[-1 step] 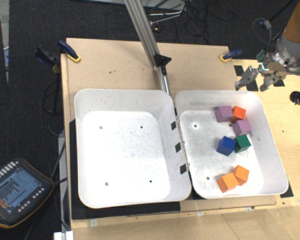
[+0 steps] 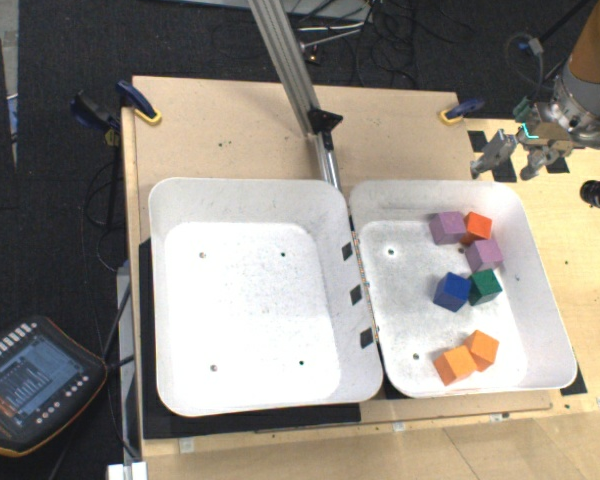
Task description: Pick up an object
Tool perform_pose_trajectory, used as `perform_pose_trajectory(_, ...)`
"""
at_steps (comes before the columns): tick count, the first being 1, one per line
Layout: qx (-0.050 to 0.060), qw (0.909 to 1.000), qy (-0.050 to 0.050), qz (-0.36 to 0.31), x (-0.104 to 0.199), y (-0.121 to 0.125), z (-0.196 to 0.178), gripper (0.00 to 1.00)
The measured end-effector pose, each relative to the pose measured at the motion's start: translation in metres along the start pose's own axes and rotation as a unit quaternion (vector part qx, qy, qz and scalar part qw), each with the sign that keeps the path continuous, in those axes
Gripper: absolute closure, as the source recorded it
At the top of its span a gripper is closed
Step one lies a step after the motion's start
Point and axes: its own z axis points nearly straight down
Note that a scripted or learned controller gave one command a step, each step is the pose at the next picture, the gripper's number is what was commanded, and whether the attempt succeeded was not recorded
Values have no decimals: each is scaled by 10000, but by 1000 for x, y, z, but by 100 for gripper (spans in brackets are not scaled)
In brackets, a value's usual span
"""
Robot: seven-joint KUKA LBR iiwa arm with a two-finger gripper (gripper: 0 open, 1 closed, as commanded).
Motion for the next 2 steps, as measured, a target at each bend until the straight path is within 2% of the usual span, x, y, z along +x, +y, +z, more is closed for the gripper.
perform_pose_trajectory(1, 32, 10000, 12, 17, -1, -6, 63, 0)
perform_pose_trajectory(2, -25, 10000, 10, 8, 4, -4, 122, 0)
